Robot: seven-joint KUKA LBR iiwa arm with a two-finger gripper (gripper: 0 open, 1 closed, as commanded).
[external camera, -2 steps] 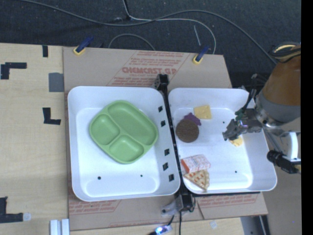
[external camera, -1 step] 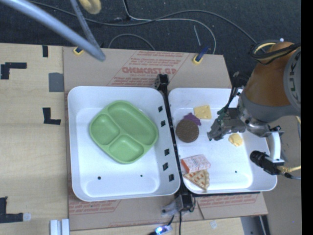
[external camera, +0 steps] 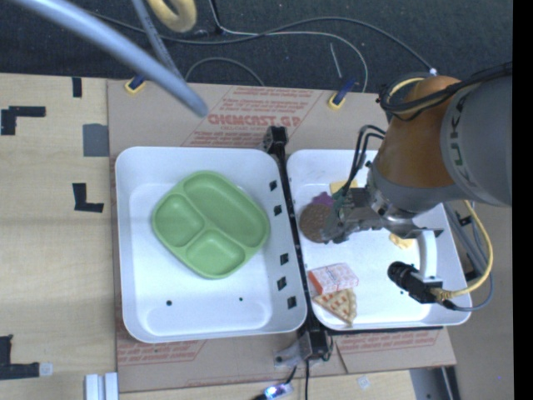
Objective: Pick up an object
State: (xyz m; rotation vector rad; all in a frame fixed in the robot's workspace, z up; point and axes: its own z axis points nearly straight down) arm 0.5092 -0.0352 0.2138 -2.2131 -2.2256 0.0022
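Observation:
My gripper (external camera: 337, 227) hangs low over the left part of the right bin (external camera: 376, 311), right at a round brown cookie-like piece (external camera: 315, 220) that its tip partly covers. A small purple bit (external camera: 321, 198) shows just above that piece. Nearer the front of the same bin lie a red and white packet (external camera: 332, 277) and a waffle-textured wedge (external camera: 338, 304). A yellow item (external camera: 403, 240) peeks out from under the wrist on the right. The grey arm with its orange band (external camera: 420, 144) hides the bin's back right.
The left bin (external camera: 137, 223) holds a green divided plate (external camera: 210, 223) with three compartments. A black divider (external camera: 287, 240) runs between the bins. Cables trail around the arm, and a black connector (external camera: 408, 280) hangs over the right bin's right side.

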